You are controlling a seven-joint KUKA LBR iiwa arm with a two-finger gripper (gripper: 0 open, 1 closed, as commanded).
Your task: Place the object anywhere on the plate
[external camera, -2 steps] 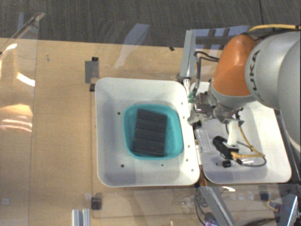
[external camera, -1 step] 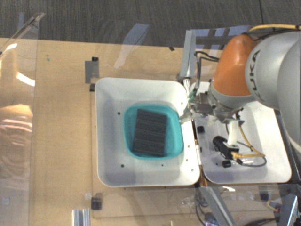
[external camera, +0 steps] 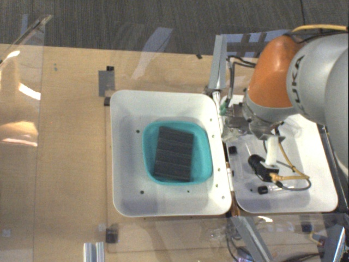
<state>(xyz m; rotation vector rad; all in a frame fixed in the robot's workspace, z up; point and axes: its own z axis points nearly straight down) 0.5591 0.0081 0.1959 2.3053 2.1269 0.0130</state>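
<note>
Your dark ridged block [external camera: 174, 154] lies on the teal plate [external camera: 204, 162] in the left bin [external camera: 125, 146], long axis running near-to-far, while the gripper [external camera: 256, 125], whose state you cannot tell, hangs above the right bin [external camera: 322, 190].

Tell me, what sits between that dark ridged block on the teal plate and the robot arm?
In the camera view, the plate's teal rim, then white bin floor, then the raised walls where the two bins meet, lie between the dark block and the arm.

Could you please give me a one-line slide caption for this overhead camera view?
A dark ridged block lies on the teal plate in the left bin, while the arm hangs over the right bin.
</note>
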